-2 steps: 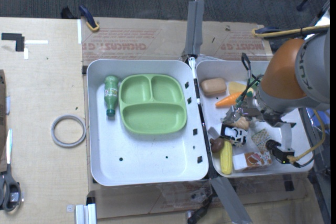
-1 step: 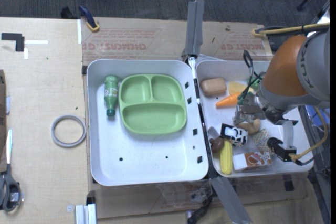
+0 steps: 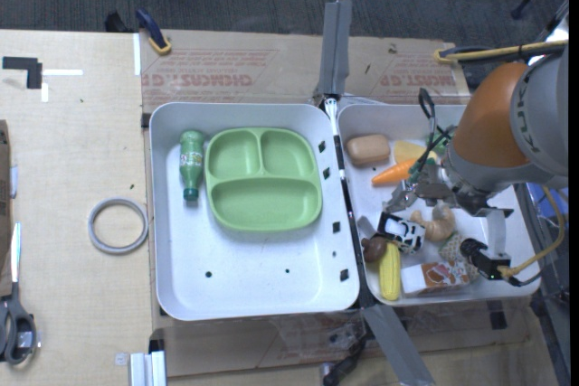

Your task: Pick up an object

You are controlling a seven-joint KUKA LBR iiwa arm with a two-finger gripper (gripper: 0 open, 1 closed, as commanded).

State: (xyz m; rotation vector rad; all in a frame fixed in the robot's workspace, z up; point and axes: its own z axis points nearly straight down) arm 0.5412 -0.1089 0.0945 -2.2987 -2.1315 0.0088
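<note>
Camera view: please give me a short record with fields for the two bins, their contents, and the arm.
left bin: green tray, green bottle beside it
right bin: bread roll, carrot, corn, black-and-white toy, other small items
arm: above right bin
gripper: low over the clutter, near carrot
held object: none seen

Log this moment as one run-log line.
arm: over right bin | gripper: above toy pile near carrot | grasp: unclear | left bin: green plate, green bottle
</note>
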